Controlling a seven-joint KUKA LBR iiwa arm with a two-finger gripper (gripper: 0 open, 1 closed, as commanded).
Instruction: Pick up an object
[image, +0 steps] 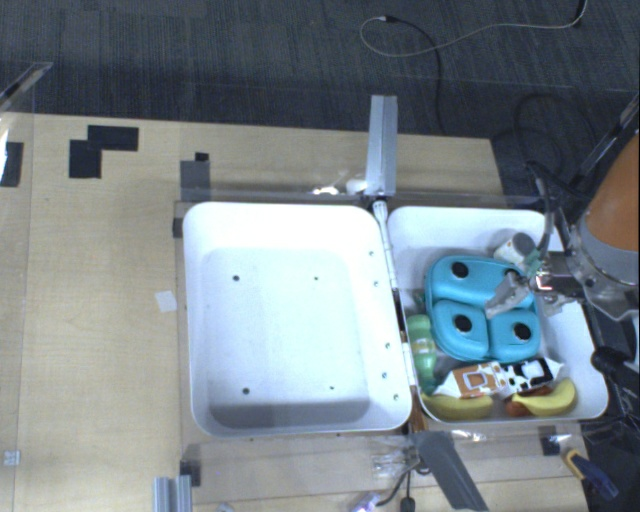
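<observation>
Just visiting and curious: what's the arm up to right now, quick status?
Gripper low in the right bin, over the blue plastic toy. Grasp unconfirmed. Banana and green bottle crowd the toy.

No legible text, brand, number or sign anywhere. Small carton (497, 379) lying at near edge of right bin (590, 400) carries orange, white and black printed panels; print too small and blurred to read. Black rectangular marks (100, 148) on bench top at far left are plain shapes, no characters
</observation>
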